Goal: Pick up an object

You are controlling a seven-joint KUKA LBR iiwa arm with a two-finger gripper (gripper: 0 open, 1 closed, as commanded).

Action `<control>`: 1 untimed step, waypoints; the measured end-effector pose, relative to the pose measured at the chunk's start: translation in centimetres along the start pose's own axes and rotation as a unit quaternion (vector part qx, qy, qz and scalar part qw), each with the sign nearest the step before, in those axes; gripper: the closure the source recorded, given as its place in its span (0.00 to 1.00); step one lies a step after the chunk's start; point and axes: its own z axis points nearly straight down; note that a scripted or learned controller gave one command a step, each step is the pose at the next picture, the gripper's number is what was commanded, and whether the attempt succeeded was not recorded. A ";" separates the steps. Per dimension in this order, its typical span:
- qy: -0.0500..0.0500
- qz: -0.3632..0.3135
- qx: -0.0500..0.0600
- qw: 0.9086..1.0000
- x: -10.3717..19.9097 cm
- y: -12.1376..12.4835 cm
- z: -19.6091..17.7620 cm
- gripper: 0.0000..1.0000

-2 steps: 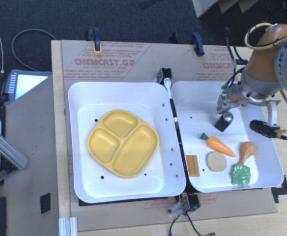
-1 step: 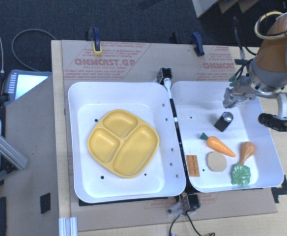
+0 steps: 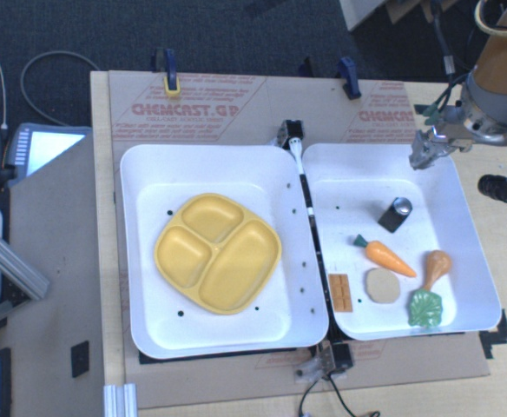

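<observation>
Presently the gripper is hanging over the right bin's far rim, by its right corner; whether its fingers are spread or pressed together cannot be told. Nothing is sitting between them. Nearest in the bin is lying a black clip, then a carrot, drumstick, tan disc, broccoli and cracker, all apart from the gripper. A yellow plate is resting in the left bin.
</observation>
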 end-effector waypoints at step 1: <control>0.000 0.000 0.001 1.000 -0.7 -0.5 -5.1 1.00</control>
